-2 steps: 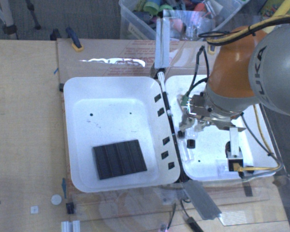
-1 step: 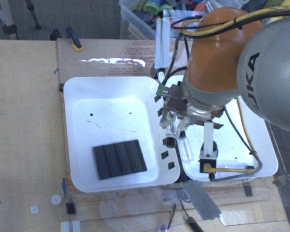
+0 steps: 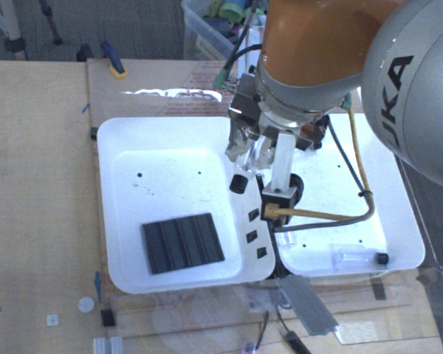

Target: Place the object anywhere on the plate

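Dark grey ribbed plate [image 3: 182, 243], white bins [image 3: 118, 198]

bins [image 3: 118, 161] look like glossy white plastic, the plate [image 3: 182, 243] is matt dark ribbed stuff, table [image 3: 29, 198] pale wood

Two bins sit side by side on the bench. The left bin [image 3: 118, 190] holds a ribbed plate [image 3: 182, 243] in its near part. The right bin [image 3: 399, 220] holds a small clear object [image 3: 352, 257] near its front edge. The gripper [image 3: 262, 172] hangs above the bins' shared rims.
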Robot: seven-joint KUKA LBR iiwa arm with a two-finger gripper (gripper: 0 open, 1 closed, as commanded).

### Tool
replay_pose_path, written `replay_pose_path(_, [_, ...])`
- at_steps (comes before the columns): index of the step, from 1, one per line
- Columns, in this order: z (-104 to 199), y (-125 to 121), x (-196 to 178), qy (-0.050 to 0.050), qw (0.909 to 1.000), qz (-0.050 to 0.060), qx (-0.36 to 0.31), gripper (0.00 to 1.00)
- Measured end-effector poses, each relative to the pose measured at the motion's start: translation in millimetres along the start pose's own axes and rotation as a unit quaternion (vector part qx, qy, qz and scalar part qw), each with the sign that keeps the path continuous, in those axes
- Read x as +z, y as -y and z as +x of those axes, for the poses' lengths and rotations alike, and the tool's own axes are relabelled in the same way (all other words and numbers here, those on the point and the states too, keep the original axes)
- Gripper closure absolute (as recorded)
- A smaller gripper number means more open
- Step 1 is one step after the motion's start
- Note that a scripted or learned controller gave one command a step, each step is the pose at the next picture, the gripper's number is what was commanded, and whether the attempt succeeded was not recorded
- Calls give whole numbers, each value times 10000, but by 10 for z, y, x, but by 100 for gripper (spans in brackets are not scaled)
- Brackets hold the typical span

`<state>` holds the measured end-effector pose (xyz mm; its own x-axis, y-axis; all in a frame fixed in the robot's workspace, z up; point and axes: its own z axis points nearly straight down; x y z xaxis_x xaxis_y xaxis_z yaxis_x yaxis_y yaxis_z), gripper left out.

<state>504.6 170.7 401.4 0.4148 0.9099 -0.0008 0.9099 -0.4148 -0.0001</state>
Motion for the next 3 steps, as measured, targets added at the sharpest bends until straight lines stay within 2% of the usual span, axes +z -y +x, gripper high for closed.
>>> replay_pose_path(1, [635,-76,442,13,9997,19,-259,100])
replay_pose_path(2, [857,-654,680,-7,9989,-8,467,100])
replay_pose_path(3, [1122,-1269,1139,-8,9973,-14,-729,100])
